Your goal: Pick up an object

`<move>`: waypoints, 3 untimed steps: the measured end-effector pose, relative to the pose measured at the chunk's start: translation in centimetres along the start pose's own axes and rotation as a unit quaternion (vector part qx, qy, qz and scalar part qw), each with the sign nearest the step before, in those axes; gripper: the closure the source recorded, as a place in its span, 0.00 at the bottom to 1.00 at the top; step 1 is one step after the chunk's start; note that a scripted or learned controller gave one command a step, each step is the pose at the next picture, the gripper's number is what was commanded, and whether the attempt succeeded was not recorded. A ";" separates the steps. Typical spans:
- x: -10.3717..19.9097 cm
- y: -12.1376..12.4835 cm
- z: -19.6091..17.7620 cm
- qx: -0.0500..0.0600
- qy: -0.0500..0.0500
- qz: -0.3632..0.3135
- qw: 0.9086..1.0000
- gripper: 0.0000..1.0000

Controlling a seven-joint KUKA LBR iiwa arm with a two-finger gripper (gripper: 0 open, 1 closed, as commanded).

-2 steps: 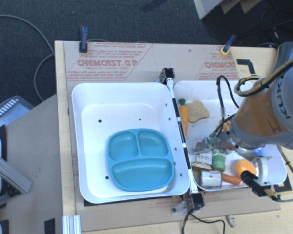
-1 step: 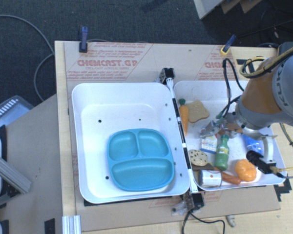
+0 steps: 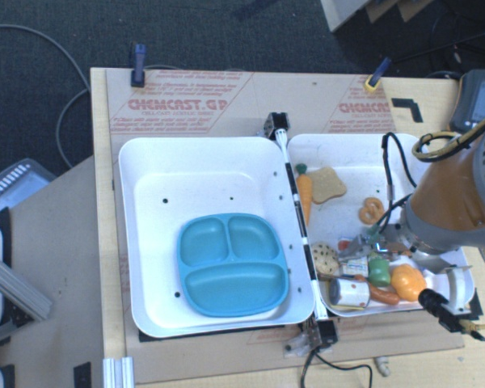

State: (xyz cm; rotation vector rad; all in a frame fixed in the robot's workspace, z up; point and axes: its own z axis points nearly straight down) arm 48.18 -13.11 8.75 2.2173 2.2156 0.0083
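The right bin (image 3: 339, 142) holds several toy foods. An orange carrot (image 3: 305, 192) lies along its left wall, beside a tan toast slice (image 3: 328, 184) and a pretzel (image 3: 371, 209). Nearer the front are a speckled cookie (image 3: 325, 258), a green piece (image 3: 379, 272), an orange fruit (image 3: 408, 281) and a white can (image 3: 349, 293). My gripper (image 3: 370, 246) is low in this bin, right above the cluster between the cookie and the green piece. The wrist and clutter hide its tips.
The left bin (image 3: 131, 162) holds a blue divided plate (image 3: 232, 263). My arm (image 3: 453, 196) covers the right bin's right side. Black clamps (image 3: 276, 123) sit where the bins meet. Cables (image 3: 392, 156) loop over the right bin's back.
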 end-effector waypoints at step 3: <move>8.3 0.7 -9.7 0.004 0.001 -0.001 1.000 1.00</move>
